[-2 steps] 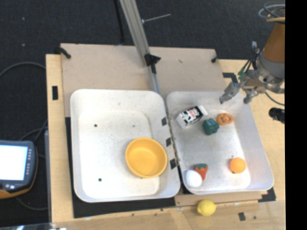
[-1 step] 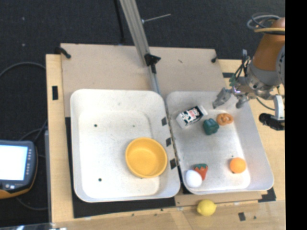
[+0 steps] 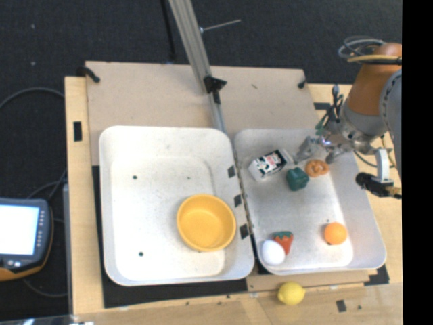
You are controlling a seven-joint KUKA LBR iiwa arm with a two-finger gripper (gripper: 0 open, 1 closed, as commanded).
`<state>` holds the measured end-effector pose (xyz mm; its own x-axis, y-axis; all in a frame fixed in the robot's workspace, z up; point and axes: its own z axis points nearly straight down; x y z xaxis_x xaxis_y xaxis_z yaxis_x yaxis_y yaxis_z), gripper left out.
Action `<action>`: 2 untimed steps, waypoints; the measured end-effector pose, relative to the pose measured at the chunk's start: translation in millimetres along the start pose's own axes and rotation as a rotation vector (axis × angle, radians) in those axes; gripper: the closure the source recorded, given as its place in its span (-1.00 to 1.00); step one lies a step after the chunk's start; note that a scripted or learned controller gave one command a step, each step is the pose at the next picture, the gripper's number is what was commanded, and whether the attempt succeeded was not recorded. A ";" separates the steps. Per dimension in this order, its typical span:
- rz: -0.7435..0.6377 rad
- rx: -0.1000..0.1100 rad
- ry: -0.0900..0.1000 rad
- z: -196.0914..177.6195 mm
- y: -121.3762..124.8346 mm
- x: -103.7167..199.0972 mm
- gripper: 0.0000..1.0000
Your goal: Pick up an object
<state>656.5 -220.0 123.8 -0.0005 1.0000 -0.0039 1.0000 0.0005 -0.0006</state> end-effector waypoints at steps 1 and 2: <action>-0.002 -0.003 -0.003 -12.0 0.8 -1.2 1.00; -0.004 -0.006 0.003 -60.3 9.3 3.5 1.00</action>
